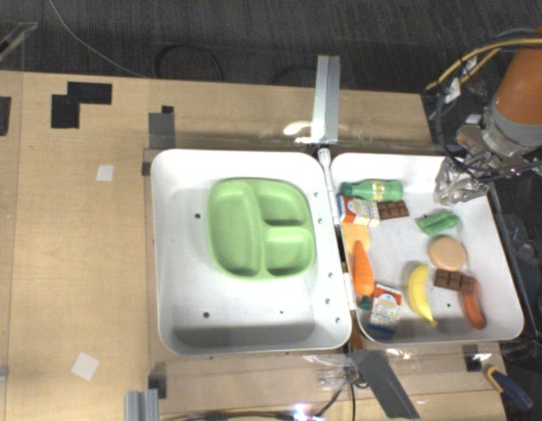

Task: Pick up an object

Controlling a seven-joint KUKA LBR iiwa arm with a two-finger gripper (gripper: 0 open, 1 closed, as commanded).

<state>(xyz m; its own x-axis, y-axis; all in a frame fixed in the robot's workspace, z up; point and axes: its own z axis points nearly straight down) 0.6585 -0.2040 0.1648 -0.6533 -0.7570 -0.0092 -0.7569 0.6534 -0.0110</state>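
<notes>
Camera view: two bins (174, 261), one green tray (258, 226).

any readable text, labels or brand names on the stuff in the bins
No text can be read in this view.
Green bottle: light label band, print too small to read.
Small carton by the banana: printed red and blue front, too blurred to read.
Packet beside the chocolate bar: red and white print, unreadable.
Green tray: no markings.
</notes>
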